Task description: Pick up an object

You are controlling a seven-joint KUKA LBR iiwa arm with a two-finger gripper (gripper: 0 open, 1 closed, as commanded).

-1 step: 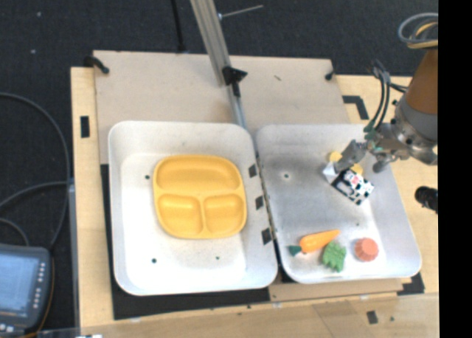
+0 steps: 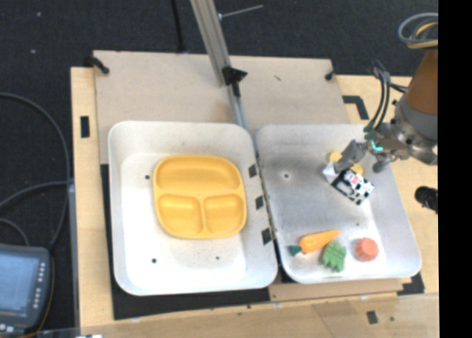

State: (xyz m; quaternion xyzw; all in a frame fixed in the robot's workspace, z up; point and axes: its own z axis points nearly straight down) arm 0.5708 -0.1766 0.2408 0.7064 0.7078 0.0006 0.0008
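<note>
Grey hand (image 2: pixel 366 153), grip state unclear, hovers over the black-and-white box (image 2: pixel 349 182) in the right bin (image 2: pixel 295 204).

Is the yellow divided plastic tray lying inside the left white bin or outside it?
Inside. The yellow divided plastic tray lies flat on the floor of the left white bin, with white rim visible all around it.

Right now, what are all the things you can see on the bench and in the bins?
Bins: two, white, side by side on the bench.
Divided plate: one, yellow, in the left bin.
Toy carrot: one, orange, near the right bin's front.
Leafy toy: one, green, beside the carrot.
Round toy: one, reddish orange, right of the green one.
Patterned box: one, white and black, upper right bin.
Arm: one, grey with orange band, reaching in from the right.
Gripper: one, just above the patterned box.
</note>
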